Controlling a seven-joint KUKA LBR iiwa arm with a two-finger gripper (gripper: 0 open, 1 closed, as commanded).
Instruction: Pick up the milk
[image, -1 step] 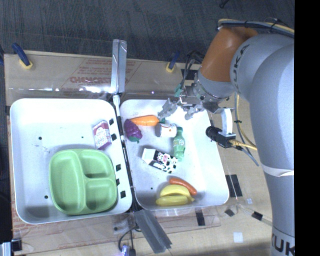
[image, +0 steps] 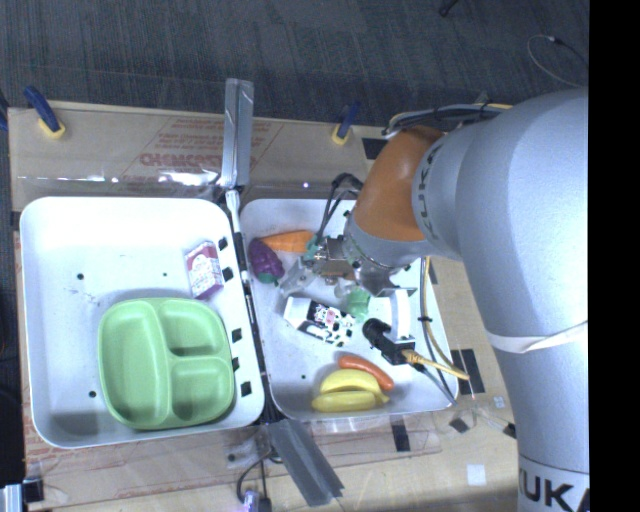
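White and cow-spotted, milk carton (image: 322, 320) lying flat mid right bin (image: 432, 392), close at six o'clock of gripper (image: 332, 272). Cannot tell claw's state. Banana (image: 348, 399) at carton's five o'clock.

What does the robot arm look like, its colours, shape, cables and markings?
The arm is thick, rounded and light grey, with an orange band above the wrist. Thin dark cables loop beside that band. Part of white KUKA lettering shows on a darker part near the base. The pincer is small, metallic and dark.
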